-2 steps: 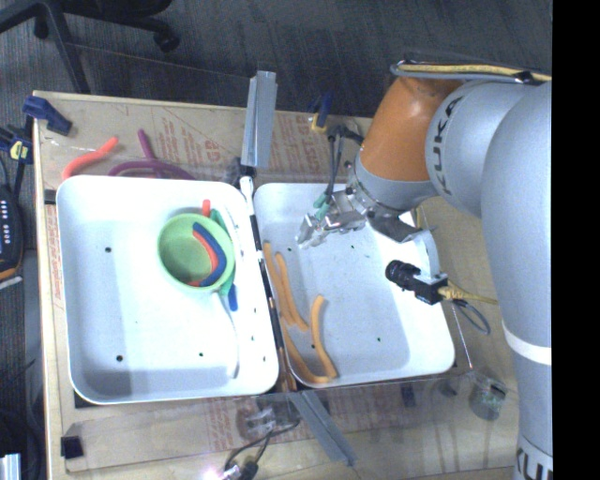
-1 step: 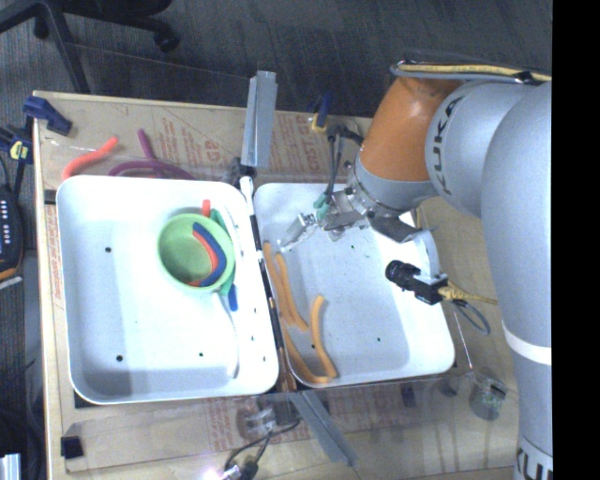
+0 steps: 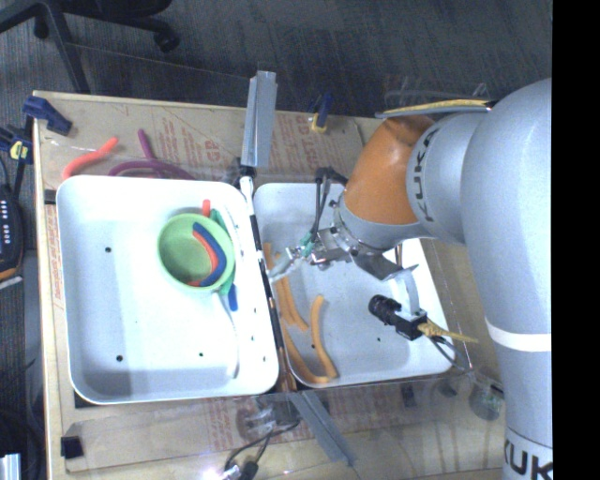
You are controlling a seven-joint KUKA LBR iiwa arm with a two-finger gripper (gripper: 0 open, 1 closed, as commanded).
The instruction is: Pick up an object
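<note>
Several orange strips occupy right bin, green bowl left bin; gripper state unclear.

dark grey carpet floor, black chair base at top left, pale plywood bench

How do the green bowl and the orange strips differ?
The green bowl is round and sits in the view's left bin; the orange strips are thin, curved and lie in the right bin. The bowl has red and blue pieces nested in it; the strips hold nothing. Both rest in white bins.
</note>
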